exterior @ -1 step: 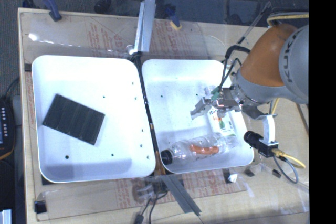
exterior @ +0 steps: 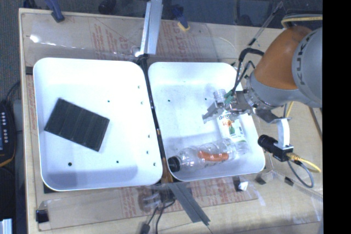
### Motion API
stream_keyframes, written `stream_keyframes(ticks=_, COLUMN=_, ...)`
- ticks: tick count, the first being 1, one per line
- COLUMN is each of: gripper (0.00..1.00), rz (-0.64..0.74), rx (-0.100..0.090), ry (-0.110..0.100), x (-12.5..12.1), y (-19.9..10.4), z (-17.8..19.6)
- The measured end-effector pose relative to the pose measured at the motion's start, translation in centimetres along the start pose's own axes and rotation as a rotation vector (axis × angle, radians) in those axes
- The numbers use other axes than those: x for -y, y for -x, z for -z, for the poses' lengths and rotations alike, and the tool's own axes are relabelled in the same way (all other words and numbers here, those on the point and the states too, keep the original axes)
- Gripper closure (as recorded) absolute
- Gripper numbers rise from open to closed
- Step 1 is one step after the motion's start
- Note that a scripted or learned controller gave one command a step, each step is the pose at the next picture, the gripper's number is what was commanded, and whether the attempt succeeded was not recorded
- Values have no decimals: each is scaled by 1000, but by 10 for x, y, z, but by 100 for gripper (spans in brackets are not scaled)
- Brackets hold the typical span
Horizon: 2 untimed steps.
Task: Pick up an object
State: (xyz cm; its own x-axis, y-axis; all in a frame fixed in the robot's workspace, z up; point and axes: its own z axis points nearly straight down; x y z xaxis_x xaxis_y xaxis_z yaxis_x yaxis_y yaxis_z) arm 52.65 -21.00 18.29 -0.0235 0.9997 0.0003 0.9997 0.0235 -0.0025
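Grey arm (exterior: 296, 71) with orange band reaching in from the right; gripper (exterior: 219, 109) lowered, pointing left.

Two bins (exterior: 88, 71), two bottles (exterior: 205, 155), one black pad (exterior: 77, 124).

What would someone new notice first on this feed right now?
The big grey-and-orange arm coming in from the right, its gripper low over the right bin beside a small bottle. Next, the clear bottle lying along that bin's near wall, and the dark flat pad alone in the left bin.
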Motion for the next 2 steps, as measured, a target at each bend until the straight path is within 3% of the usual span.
stream_keyframes(ticks=1, gripper=0, rz=141, rx=1, ry=1, x=-3, y=-1, z=6)
stream_keyframes(ticks=2, gripper=0, rz=152, rx=1, ry=1, x=-22, y=1, z=-8)
